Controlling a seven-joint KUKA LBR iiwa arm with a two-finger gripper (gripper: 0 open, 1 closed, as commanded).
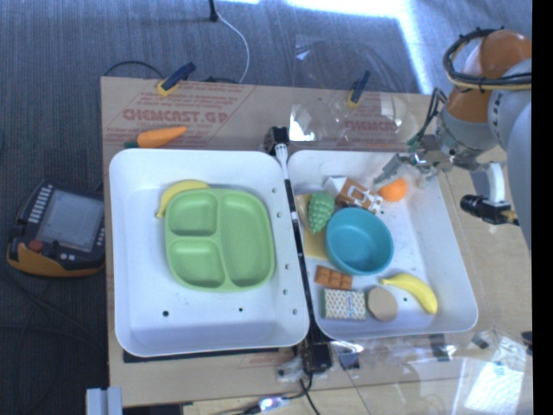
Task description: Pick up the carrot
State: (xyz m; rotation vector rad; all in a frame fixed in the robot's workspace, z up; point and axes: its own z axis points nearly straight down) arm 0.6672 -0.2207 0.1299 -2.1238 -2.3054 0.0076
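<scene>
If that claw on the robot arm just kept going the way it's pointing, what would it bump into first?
Most likely the small orange piece in the right bin, just beyond the gripper, which points down and left. Depth is hard to judge here, so it may pass above it.

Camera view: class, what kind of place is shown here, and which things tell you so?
Probably a robotics lab bench: a grey arm reaches over two white bins of toy food, such as a banana, with a control pendant on the floor.

A robotics lab: a table [121,93] topped with cardboard stands on grey carpet [52,41], a teach pendant [56,232] beside it, cables [229,24] trailing.
</scene>
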